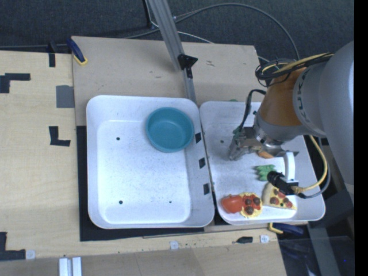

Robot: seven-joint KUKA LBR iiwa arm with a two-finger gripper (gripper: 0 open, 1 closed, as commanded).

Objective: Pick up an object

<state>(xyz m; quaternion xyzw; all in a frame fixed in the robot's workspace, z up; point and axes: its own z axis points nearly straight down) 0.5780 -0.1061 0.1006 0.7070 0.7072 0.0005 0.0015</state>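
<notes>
Well, operator, your scene from largest to smallest:

Counter (230, 59): one tan board carries both bins; you lose its right side under the arm, and its front edge runs low in the view.

Arm (322, 91): one grey arm with an orange band, coming in from the right. Its bulk is cut off at the view's right edge, and it hides the right bin's far right corner from you.

Bins: two, side by side and touching along the middle wall. You see the left bin (115, 177) whole. The right bin (221, 122) is partly covered by the arm and cables.

Blue bowl (169, 129): one, upright, in the left bin's far right corner, near the dividing wall.

Pincer (238, 152): one, low over the middle of the right bin, pointing toward the bin floor. Its dark fingers blur together against the speckled floor, so you cannot tell how far apart they stand or whether anything sits between them.

Toy food: about five pieces, all in the right bin.
- Pizza slice (280, 198): one, in the near right corner, just under a black cable end.
- Red piece (232, 203): one, at the near edge, touching a round pizza-like piece (250, 204) beside it.
- Green piece (265, 170): one, small, right of the pincer; shape too small to name.
- Orange piece (264, 152): one sliver, mostly hidden under the wrist.
</notes>
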